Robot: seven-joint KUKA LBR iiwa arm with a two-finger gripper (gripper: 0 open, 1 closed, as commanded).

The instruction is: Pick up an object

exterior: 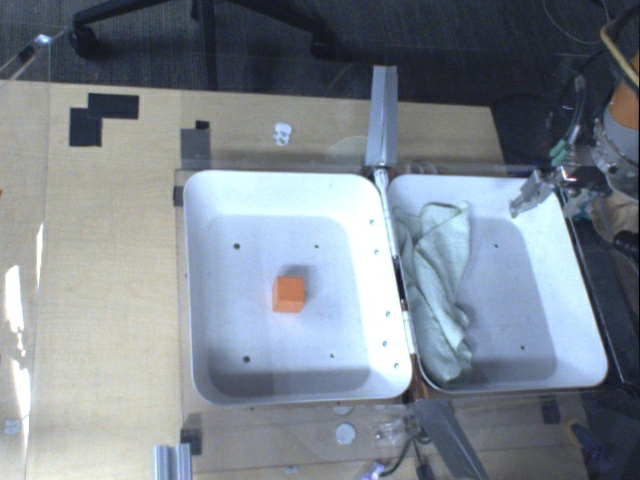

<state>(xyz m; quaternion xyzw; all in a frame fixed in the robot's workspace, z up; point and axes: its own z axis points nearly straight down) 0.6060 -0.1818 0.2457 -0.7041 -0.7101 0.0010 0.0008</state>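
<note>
A small orange cube [289, 294] rests on the floor of the left white bin [205, 268], near its middle. A crumpled pale grey-green cloth [440, 278] lies along the left side of the right bin [570, 298], running from the back wall to the front corner. My gripper [530, 194] hangs at the back right corner of the right bin, just above the rim, well clear of the cloth and far from the cube. Nothing shows between its fingers.
A metal divider post [381, 118] stands at the back between the two bins. The arm's wrist with cables [600, 148] fills the upper right. The wooden bench [90, 288] extends to the left, with black markers [100, 116] near its back.
</note>
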